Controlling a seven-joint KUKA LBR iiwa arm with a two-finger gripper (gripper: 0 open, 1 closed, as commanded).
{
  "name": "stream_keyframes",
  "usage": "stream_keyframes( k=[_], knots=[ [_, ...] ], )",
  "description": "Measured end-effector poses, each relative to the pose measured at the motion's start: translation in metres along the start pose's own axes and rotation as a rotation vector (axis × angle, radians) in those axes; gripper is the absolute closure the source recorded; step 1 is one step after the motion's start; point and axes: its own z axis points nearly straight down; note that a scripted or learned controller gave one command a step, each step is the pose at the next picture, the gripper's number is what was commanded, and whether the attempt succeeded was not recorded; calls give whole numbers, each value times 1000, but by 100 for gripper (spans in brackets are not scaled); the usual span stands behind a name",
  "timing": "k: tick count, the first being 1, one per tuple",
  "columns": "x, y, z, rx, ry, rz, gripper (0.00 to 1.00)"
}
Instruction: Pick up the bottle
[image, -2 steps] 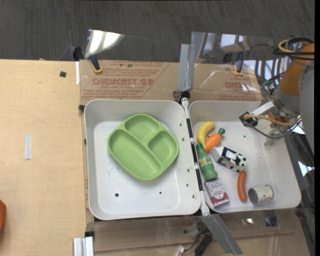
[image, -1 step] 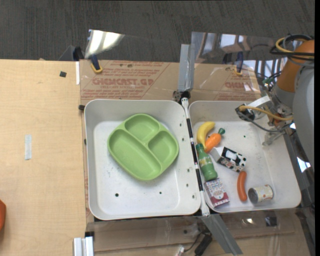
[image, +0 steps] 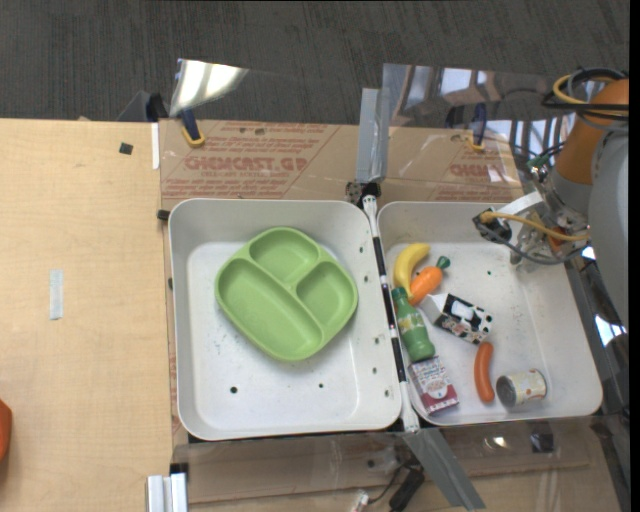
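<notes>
The bottle (image: 414, 327) is green with a pale label. It lies on its side along the left wall of the right bin (image: 560, 330), cap end toward the back, just in front of a banana (image: 408, 264) and a carrot (image: 427, 281). My gripper (image: 522, 246) hangs over the back right part of that bin, well to the right of the bottle and apart from it. Nothing shows between its fingers.
A black-and-white packet (image: 466, 318), a red sausage (image: 484, 372), a small can (image: 521, 387) and a pink carton (image: 434, 386) also lie in the right bin. The left bin (image: 200, 390) holds a green divided plate (image: 287, 292).
</notes>
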Motion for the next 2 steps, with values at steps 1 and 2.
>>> stream_keyframes(
  k=[1,2],
  knots=[
    [-36,-5,-218,-8,0,50,100],
    [2,-52,-187,-7,-2,59,100]
  ],
)
